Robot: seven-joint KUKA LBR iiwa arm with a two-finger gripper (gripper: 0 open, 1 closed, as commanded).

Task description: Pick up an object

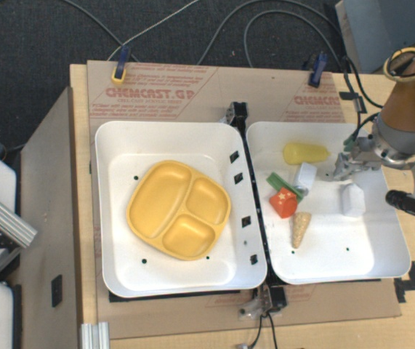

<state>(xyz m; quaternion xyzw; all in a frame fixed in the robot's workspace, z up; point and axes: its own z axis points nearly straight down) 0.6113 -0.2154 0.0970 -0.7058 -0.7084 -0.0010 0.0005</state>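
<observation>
The right bin [381, 264] holds several small objects. A yellow oblong piece [305, 153] lies near its back. A small white block [305, 174] sits beside a green piece [285, 185]. In front of them are a red strawberry-like object [283, 203] and a tan cone [300, 228]. Another white object [352, 201] lies further right. My gripper [344, 167] hangs low over the right bin's back right part, just above that white object and right of the white block. Nothing shows in its grasp.
The left bin [113, 267] bears a yellow divided plate [179, 209]. A black divider with clips [245, 195] runs between the bins. The grey arm with its orange band [405, 107] crosses the right bin's far right edge. Cables trail behind the bench.
</observation>
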